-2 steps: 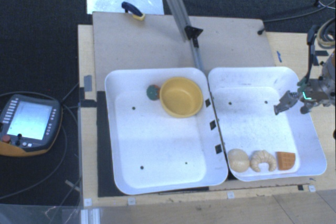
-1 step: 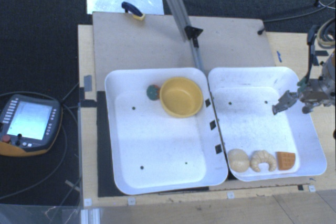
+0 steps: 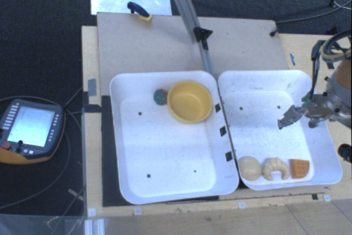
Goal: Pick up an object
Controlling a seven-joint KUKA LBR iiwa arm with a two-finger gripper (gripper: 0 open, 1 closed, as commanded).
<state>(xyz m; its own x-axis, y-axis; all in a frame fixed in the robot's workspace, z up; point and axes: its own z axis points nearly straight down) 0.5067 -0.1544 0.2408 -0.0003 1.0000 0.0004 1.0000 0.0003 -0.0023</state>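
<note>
One hand is in view, entering from the right and hanging over the right bin near that bin's right wall; nothing is seen between its fingers, and how far they are parted cannot be told at this size. The arm rises behind it at the frame's right edge. Three small food items lie in a row along the bin's near wall, below the hand: a round bun, a croissant and an orange wedge, the wedge most directly beneath. A yellow bowl and a green ball, touching, sit well apart in the left bin.
</note>
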